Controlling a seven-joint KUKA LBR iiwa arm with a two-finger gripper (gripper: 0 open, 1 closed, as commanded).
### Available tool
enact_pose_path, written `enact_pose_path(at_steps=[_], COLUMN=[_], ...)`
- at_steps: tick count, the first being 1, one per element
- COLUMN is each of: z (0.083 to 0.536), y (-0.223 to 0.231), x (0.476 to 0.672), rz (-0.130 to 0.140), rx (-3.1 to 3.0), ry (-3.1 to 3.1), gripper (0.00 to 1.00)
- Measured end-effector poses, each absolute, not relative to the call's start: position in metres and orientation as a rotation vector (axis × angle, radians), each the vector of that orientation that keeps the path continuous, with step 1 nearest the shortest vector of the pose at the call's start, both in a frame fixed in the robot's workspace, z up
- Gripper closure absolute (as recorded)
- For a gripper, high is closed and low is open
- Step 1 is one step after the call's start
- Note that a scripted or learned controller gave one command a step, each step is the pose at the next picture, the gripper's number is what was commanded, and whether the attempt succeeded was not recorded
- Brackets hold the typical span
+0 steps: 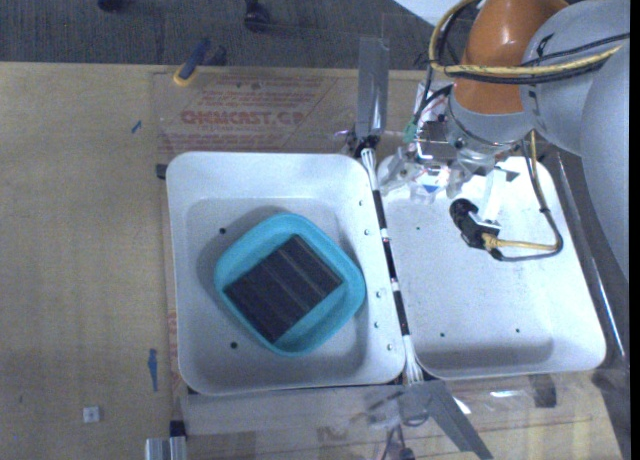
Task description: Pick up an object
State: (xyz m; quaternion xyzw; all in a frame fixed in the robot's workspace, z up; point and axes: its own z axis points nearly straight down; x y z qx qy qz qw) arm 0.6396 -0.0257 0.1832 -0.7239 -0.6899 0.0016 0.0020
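Observation:
A light blue squarish dish lies in the left bin, turned at an angle. A dark, ribbed rectangular block rests inside it. My gripper hangs over the far left corner of the right bin, close to the wall between the two bins. It is well apart from the dish and the block. The wrist and its cables cover most of the gripper, and I see nothing held in it.
The grey arm with its orange band reaches in over the right bin's far edge. A black and yellow cable dangles below the wrist. A metal post stands behind the divider. Wooden bench surface extends to the left.

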Motion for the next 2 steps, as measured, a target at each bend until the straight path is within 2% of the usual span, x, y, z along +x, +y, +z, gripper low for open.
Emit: enact_pose_path(at_steps=[1,2], z=[0.185,0.206], y=[-0.061,-0.115], x=[0.653,0.667], rz=[0.0,0.0], rx=[-2.299,-2.312], ry=[-2.143,-2.131], gripper=[0.0,0.0])
